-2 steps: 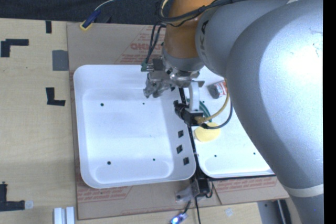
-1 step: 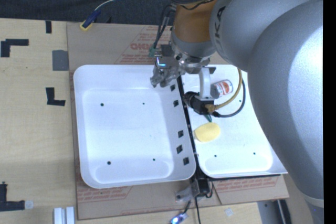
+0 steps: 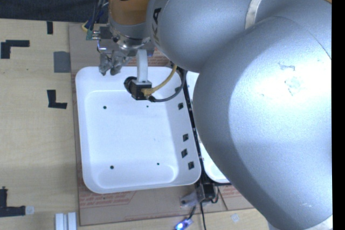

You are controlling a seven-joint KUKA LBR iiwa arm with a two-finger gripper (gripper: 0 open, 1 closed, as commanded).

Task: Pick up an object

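Object place: cannot tell, perhaps hidden under arm (image 3: pixel 259 89) right of bin (image 3: pixel 129 137). Gripper (image 3: pixel 124 71) over bin's far rim, open or closed unclear. Risk: closing on nothing, or striking rim if lowered here.

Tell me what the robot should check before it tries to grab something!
1. Gripper over the left bin: ok, it hangs above the far rim.
2. Anything between its fingers: not ok, nothing there.
3. Something to grab in the left bin: not ok, only small dark dots on its floor.
4. Right bin contents: cannot tell, the arm covers nearly all of it.
5. Cable clear of the gripper: ok.
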